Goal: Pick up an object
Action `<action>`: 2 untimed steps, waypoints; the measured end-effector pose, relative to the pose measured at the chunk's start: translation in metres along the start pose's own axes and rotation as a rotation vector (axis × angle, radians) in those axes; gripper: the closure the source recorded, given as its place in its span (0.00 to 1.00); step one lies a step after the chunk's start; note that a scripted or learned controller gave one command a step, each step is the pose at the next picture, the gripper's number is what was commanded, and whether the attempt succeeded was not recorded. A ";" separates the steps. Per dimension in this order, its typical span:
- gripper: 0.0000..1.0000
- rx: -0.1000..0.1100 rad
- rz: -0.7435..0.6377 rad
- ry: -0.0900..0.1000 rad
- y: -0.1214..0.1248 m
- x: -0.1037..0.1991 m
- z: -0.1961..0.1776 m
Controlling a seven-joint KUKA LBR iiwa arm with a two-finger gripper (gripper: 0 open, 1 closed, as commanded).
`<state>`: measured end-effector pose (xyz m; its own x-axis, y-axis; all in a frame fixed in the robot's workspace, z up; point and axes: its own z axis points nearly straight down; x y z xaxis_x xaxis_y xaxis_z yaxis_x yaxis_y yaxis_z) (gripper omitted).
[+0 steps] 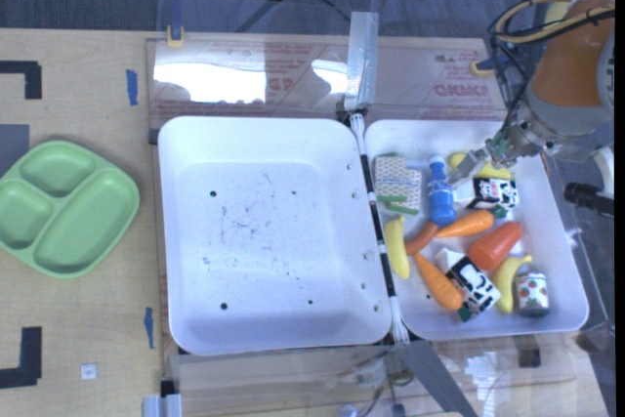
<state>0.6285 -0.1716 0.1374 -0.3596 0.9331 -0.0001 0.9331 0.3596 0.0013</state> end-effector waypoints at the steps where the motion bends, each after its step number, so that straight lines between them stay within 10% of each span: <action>1: 0.00 -0.004 -0.024 -0.004 0.018 -0.024 0.051; 2: 0.00 -0.001 -0.254 -0.001 0.007 0.022 -0.009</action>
<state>0.6272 -0.1482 0.1468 -0.5827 0.8127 -0.0016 0.8127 0.5827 0.0025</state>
